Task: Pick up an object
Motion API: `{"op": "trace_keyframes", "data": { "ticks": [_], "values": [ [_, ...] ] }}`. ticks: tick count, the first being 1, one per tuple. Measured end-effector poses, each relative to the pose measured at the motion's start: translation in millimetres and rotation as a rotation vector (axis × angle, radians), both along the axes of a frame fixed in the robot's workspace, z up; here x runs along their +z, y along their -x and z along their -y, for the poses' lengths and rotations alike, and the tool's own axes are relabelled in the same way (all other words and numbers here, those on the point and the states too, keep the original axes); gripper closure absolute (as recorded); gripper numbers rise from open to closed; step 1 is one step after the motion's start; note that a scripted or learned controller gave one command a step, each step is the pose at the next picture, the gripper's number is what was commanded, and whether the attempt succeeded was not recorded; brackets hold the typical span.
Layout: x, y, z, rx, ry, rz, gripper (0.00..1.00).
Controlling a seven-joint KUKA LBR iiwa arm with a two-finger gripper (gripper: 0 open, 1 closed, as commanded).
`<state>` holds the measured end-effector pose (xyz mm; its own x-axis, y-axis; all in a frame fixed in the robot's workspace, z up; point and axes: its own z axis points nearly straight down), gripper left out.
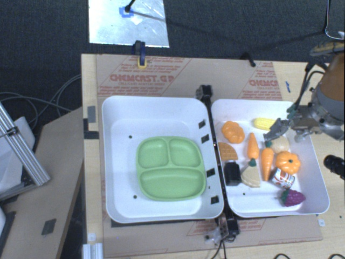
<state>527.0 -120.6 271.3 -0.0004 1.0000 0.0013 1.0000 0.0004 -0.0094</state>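
The gripper hangs over the right bin; whether it is released or clenched cannot be told from this angle. Directly under and around it lie toy foods: a yellow corn cob just left, two orange carrots below-left, and a small orange pumpkin just below.

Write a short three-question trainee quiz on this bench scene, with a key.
1. True or false: the green divided plate lies in the left bin.
2. Which bin holds the toy food: A left, B right?
3. What lies at the right bin's near right corner, beside the can?

Key: 1 true. 2 B. 3 purple grapes.
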Motion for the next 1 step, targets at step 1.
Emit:
{"op": "trace_keyframes", "data": {
  "ticks": [1],
  "values": [
    [5.5,-1.9,-0.2,0.002,0.002,0.011,0.0]
  ]
}}
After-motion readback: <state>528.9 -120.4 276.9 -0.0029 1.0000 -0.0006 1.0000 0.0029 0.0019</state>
